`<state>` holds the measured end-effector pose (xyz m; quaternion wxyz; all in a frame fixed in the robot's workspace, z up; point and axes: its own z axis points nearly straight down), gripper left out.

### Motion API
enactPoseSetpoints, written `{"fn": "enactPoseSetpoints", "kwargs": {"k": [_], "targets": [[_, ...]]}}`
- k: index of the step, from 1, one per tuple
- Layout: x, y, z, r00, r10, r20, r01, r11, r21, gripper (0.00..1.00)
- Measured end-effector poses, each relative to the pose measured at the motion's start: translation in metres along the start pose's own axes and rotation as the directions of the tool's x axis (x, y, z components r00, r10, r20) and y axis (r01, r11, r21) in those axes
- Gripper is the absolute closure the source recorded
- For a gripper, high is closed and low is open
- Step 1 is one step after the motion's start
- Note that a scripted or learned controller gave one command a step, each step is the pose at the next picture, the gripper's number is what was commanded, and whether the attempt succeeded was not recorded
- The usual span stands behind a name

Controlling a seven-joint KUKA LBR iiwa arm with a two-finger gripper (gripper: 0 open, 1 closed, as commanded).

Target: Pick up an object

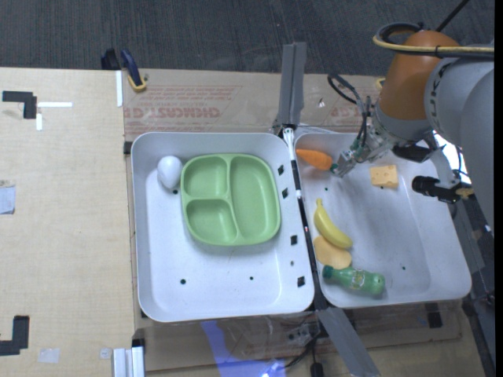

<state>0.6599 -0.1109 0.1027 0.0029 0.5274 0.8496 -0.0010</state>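
In the right bin (409, 242) lie an orange carrot (315, 159) at the back left, a yellow cheese-like block (384, 177), a banana (330, 225), a pale orange piece (332, 252) and a green bottle (355, 280) on its side. My gripper (343, 166) hangs low at the back of this bin, just right of the carrot's tip and left of the cheese block. The left bin (157, 273) holds a green divided plate (231, 199) and a white egg-like ball (169, 169).
A grey divider post (291, 85) rises between the bins at the back. The arm with its orange band (413, 73) and cables fills the upper right. Cardboard lies behind the bins, and a wooden tabletop (63, 234) stretches to the left.
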Motion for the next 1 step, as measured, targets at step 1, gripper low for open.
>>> {"fn": "enactPoseSetpoints", "kwargs": {"k": [1], "targets": [[0.0691, 0.0339, -0.0899, 0.978, 0.208, -0.004, -0.208, 0.978, 0.002, 1.0]]}}
